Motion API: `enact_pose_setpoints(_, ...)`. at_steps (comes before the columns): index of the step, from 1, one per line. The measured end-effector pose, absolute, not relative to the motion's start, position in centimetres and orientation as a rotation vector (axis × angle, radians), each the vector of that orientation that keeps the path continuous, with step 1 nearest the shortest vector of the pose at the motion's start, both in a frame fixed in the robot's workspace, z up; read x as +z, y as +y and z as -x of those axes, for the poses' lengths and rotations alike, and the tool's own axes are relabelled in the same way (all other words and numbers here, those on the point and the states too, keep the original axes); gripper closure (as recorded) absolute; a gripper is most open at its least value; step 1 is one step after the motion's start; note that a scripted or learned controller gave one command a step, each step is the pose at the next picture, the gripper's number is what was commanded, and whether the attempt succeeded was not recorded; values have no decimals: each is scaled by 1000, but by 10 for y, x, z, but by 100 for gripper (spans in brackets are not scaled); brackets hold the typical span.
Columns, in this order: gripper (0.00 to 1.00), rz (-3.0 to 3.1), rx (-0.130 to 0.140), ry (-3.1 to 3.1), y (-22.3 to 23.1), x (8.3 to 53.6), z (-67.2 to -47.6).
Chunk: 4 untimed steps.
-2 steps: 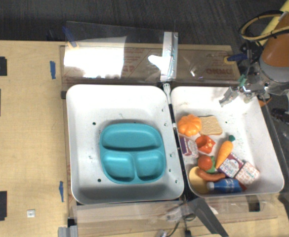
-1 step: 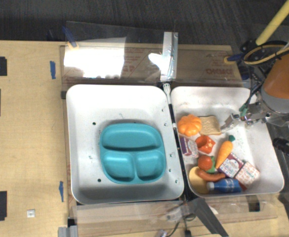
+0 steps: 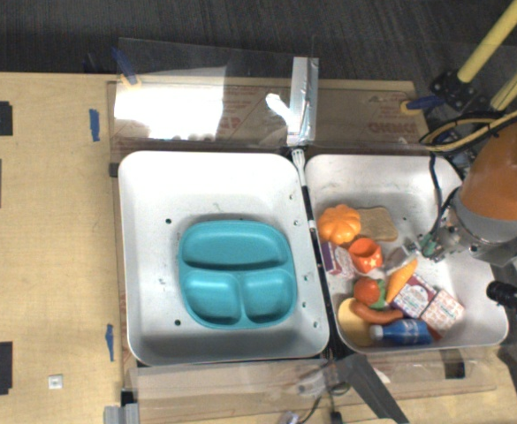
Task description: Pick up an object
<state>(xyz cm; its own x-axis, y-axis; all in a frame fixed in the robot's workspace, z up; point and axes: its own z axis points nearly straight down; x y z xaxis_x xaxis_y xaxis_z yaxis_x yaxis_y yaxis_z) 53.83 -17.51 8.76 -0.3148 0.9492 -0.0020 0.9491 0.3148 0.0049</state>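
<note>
The arm (image 3: 497, 197), grey with its orange band, stands highest in the scene and reaches over the right edge of the right bin (image 3: 391, 175). Its gripper (image 3: 433, 244) hangs low at the right side of the toy heap, just beside the carrot (image 3: 400, 279). Whether it is open or closed I cannot tell, as its tip is small and muddled against the clutter. Nothing can be seen in its hold.

I judge the task not yet done. The approach looks made, while the grasp and the lift are left.

Every candidate thing lies in the right bin. There is one carrot, one pumpkin (image 3: 339, 223) at the far left of the heap and one slice of toast (image 3: 381, 225) beside it. One tomato (image 3: 368, 290) lies in the middle, one blue bottle (image 3: 401, 332) at the near side, and two patterned packets (image 3: 428, 303) to the right. A few more small pieces are too jumbled to count.

Further left, the left bin (image 3: 143, 237) holds one teal divided plate (image 3: 236, 270) with three compartments. The two bins stand side by side on the table (image 3: 37, 263).
</note>
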Motion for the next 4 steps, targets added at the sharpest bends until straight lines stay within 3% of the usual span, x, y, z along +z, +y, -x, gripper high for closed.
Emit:
enact_pose_setpoints(1, 100, -1836, 11, 2536, -176, 99, -540)
enact_pose_setpoints(2, 100, -1912, 3, 2487, -188, 86, -600)
enact_pose_setpoints(3, 0, -1912, 3, 2487, -188, 87, -600)
enact_pose_setpoints(4, 0, -1942, 6, 2462, -218, 124, -613)
